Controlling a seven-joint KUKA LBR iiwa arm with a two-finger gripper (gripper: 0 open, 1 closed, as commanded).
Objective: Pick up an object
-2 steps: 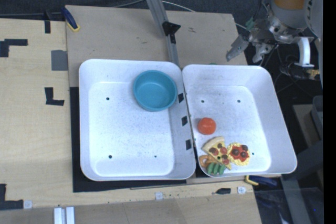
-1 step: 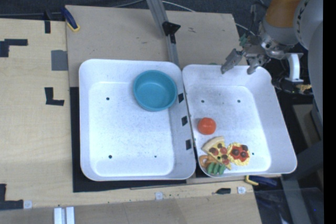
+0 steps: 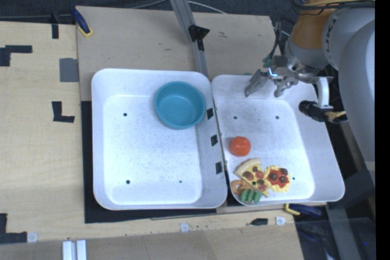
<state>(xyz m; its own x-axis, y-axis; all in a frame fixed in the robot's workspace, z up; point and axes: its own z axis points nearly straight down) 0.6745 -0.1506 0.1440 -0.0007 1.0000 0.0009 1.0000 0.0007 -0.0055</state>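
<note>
The orange ball (image 3: 239,145) sits mid-way down the right bin (image 3: 317,158), just above the pizza slices (image 3: 262,178), free to grab, while the tool (image 3: 269,87) hangs spread and empty over that bin's far rim, apparently poised to descend.

The arm (image 3: 347,39) comes in from the 3 o'clock side of the view, its wide grey body filling the upper right. An orange band (image 3: 320,15) wraps it just above the wrist, toward 1 o'clock. From there the wrist angles down and toward 9 o'clock, ending in the gripper (image 3: 267,87). Its two fingers (image 3: 253,86) are spread apart, pointing down toward 7 o'clock, with nothing between them.
</note>
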